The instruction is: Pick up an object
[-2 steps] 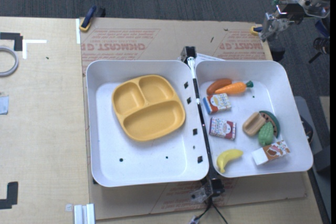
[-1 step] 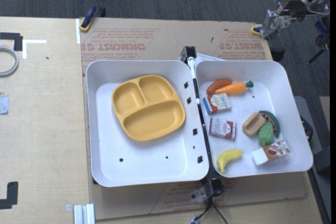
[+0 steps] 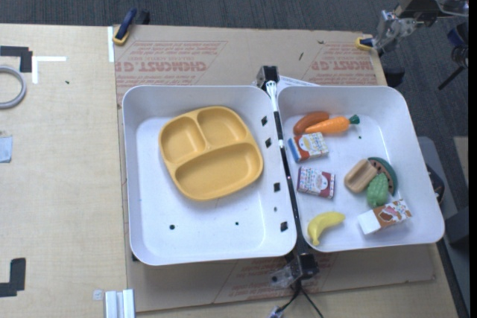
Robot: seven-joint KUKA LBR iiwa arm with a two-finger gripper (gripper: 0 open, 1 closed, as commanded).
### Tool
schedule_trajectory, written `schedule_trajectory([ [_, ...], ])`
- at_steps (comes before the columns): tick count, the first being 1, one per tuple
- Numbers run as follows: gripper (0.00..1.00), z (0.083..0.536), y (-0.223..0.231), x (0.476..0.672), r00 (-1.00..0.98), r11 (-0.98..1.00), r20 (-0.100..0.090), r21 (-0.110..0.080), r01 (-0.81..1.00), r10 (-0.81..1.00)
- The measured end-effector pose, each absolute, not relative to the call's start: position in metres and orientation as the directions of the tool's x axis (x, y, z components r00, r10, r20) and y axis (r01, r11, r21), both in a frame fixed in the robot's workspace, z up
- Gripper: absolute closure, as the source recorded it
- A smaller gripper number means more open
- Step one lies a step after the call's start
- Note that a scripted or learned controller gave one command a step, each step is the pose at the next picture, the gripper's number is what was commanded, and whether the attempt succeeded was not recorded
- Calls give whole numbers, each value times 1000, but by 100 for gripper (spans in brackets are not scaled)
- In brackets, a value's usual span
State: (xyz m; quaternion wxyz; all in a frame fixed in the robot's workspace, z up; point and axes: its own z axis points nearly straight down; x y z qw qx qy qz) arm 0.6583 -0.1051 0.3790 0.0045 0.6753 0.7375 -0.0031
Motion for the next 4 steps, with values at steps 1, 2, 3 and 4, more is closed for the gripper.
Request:
schedule_trajectory([
  [1, 100, 389, -105, 659, -90, 90, -13, 3, 996, 996],
  [2, 100, 398, -105, 660, -93, 93, -14, 3, 996, 996],
  [3, 100, 407, -105, 660, -96, 96, -16, 4, 995, 995],
  [4, 100, 417, -104, 661, -99, 99, -18, 5, 995, 995],
])
